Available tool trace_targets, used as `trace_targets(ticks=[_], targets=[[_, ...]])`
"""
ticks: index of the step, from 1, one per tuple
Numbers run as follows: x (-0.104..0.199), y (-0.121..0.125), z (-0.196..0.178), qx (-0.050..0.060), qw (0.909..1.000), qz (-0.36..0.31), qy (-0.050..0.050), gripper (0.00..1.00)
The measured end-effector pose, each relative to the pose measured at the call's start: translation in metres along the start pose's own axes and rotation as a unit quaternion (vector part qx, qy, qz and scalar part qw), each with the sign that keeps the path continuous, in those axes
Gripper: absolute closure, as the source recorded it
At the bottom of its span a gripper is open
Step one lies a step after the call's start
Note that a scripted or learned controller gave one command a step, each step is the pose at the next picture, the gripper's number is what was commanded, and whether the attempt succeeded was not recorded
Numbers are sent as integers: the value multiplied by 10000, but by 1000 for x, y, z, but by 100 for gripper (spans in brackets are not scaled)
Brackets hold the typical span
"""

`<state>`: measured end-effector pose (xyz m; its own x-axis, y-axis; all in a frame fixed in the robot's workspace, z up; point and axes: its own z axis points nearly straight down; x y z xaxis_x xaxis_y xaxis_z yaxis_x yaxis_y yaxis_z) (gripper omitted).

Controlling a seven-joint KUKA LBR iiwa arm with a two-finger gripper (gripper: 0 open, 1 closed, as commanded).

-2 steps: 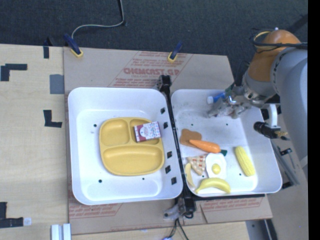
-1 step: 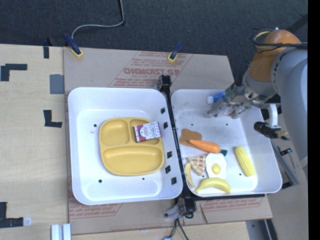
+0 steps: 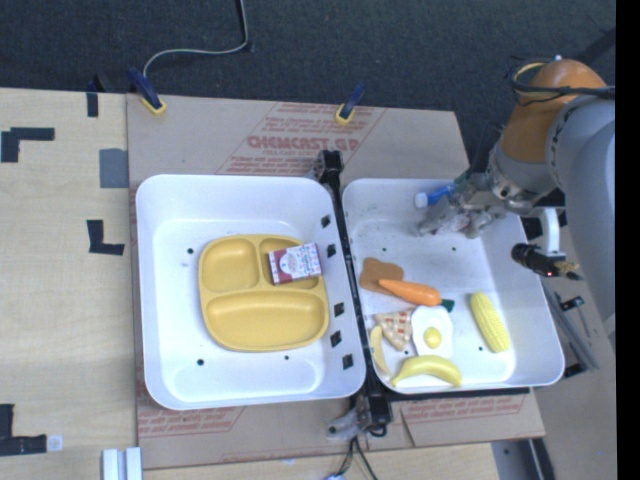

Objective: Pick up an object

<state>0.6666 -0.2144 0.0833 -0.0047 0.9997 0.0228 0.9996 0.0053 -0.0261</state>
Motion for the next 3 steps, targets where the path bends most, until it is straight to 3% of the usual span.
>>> trace_targets(ticks=[1, 2, 3], targets=[[0, 0, 0, -1, 10000, 2, -6, 0], [10, -1, -1, -51, 9999, 32, -101, 0], [7, 0, 0, -37, 10000, 17, -65, 0]])
